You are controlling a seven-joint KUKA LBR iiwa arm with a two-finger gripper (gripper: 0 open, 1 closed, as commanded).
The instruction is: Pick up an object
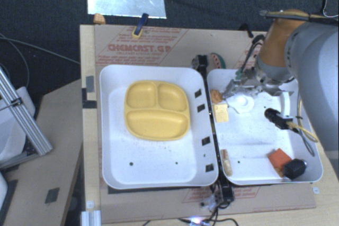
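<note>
A white object (241, 102) lay in the right bin (254, 174), directly beneath the gripper (237, 88) — grasp unconfirmed, finger state indeterminate. Just left of the gripper sat a yellow block (220, 113) — farther left, a yellow divided plate (157, 110) occupied the left bin (114, 166).

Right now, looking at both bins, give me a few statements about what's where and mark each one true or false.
1. The yellow divided plate lies in the left bin. True.
2. The orange block sits in the left bin. False: it is in the right bin, near its front right corner.
3. The pincer is over the right bin. True.
4. The yellow divided plate is stacked with food. False: its compartments hold nothing.
5. A black object lies beside the orange block. True.
</note>
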